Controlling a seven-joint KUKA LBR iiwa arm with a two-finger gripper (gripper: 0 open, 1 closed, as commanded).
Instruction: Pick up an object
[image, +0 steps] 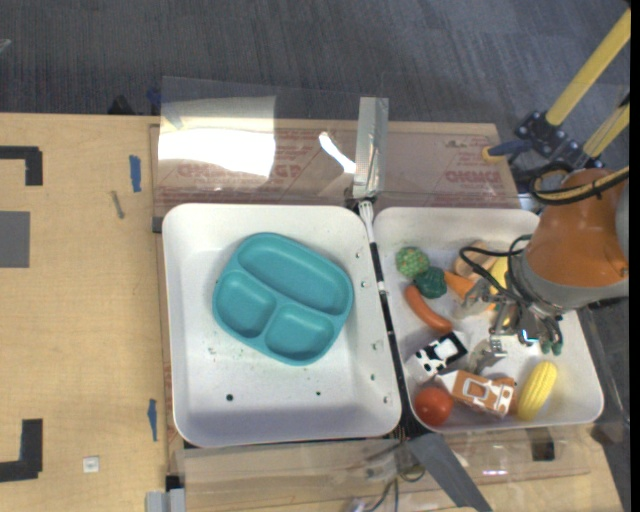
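My gripper (497, 338) hangs low in the right bin (580, 405), under the orange wrist band. Its tip is just above an orange and white toy car (483, 391) and right of a black and white toy cow (440, 353). A yellow corn cob (535, 388) lies to the gripper's lower right. A red tomato (433, 404), an orange carrot (428, 308), a green broccoli piece (411, 261) and a dark teal toy (432, 283) lie further left. I see nothing between the fingers.
The left bin (200, 390) holds a teal divided plate (284, 297). A metal divider (369, 160) stands behind the seam between the bins. Yellow rods (590, 65) cross the top right corner. Orange and yellow pieces (470, 272) sit near the arm.
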